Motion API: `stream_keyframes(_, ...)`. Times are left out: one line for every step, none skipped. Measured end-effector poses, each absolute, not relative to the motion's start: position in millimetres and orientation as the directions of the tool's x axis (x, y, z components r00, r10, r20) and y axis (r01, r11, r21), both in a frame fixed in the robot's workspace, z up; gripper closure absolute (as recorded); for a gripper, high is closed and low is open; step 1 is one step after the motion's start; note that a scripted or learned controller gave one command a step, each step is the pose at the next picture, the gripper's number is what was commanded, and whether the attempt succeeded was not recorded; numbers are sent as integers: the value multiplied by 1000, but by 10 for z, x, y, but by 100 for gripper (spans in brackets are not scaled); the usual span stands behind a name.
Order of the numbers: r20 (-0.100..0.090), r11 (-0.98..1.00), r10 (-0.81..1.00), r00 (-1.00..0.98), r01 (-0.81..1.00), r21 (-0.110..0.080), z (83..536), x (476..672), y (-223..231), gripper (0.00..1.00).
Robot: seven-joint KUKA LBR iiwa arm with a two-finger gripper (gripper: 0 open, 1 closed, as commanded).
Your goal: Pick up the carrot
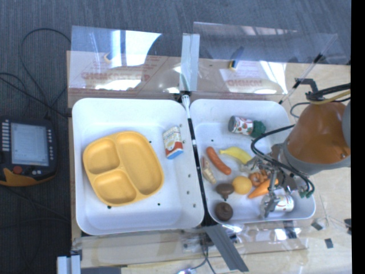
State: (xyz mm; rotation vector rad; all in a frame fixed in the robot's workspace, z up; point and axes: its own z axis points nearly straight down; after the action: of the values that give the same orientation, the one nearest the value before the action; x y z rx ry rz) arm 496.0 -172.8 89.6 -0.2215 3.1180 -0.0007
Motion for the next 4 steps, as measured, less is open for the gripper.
stream_keyframes(-24,990,-143,-989,-143,-8,1041,5000,-1728,100)
stream_keyframes(-2,911,412,-911,412,0,1229,5121,-1480,100)
stream_keyframes(-1,911,413,-911,413,-1,1226,5117,-1485,0)
stream_keyframes(-15,803,596,-803,596,6,891,4890,-1560,0)
